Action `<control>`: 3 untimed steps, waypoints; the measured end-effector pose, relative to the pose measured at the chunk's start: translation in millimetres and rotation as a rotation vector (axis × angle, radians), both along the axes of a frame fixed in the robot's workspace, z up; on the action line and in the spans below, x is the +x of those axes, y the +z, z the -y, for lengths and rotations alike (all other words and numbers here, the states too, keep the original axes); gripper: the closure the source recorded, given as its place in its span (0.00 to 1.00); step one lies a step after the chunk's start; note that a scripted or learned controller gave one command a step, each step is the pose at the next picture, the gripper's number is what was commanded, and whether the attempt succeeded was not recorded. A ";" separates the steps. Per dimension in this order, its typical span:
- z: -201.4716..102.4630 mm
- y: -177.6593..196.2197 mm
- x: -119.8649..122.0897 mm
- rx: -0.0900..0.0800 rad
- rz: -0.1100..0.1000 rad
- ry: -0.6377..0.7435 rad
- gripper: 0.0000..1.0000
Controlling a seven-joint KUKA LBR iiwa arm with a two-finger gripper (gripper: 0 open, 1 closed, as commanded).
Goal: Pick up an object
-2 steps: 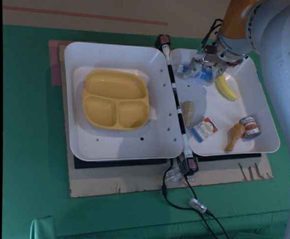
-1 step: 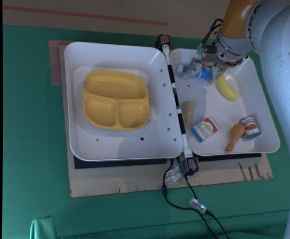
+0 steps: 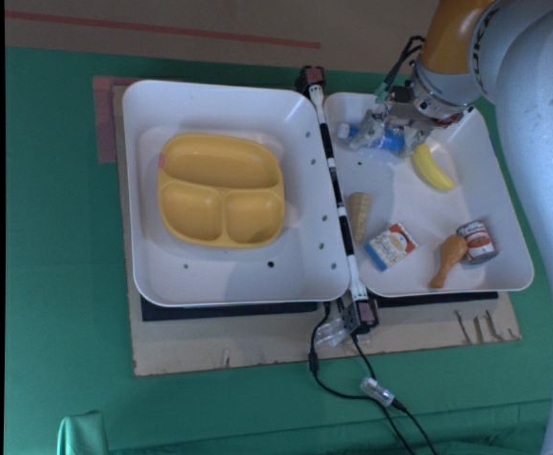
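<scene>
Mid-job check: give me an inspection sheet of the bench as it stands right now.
Surface: two white bins on cardboard over a green mat; left bin, right bin.
Job's things: right bin holds blue-capped bottle, banana, ice cream cone, small carton, drumstick, can.
Clutter: yellow divided plate in the left bin.
Grippers: gripper over the bottle; fingers unclear.
Cables: black leads trail off the front edge.
Surroundings: brown floor with a red line.
</scene>
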State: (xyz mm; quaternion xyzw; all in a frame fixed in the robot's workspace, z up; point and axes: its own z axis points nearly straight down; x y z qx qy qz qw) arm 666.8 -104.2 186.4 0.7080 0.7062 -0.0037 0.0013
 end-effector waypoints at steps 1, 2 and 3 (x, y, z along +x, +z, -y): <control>-0.6 0.2 -4.9 -0.002 0.014 -0.003 0.00; -0.5 0.2 -4.8 -0.002 0.014 -0.003 0.00; -0.5 0.2 -4.8 -0.002 0.014 -0.003 0.00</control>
